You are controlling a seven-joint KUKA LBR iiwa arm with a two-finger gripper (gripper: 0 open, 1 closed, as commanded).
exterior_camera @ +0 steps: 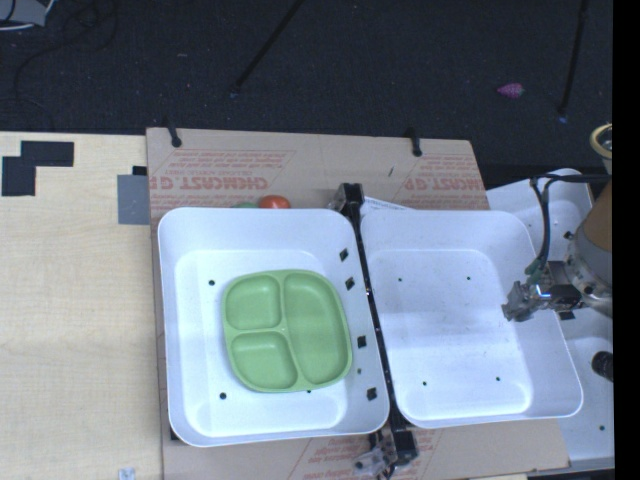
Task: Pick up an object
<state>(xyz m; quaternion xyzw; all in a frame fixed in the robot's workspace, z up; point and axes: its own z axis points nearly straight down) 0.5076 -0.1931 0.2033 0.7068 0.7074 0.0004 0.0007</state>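
Gripper (522, 303): at the right rim of the right bin, low over its edge, reaching in from the right; too small and dark to tell how it is set, and nothing visible in it.
Arm (600, 230): grey, with an orange patch above the wrist, at the frame's right side; a black cable loops just above the wrist.
Right bin (455, 408): shallow, white, just beside the left bin, small dark dots on its floor.
Divider (366, 308): dark bar with clips, running between the two bins from back to front.
Left bin (190, 268): shallow, white, holding the plate.
Green plate (287, 329): three-compartment plate, lying flat near the middle of the left bin, well apart from the gripper.
Red object (274, 203): small, round, just behind the left bin's back rim, partly hidden by it.
Cardboard sheet (300, 173): brown, printed, lying under both bins.
Bench (70, 328): light wood, left of the bins, with black and grey squares near its back edge.
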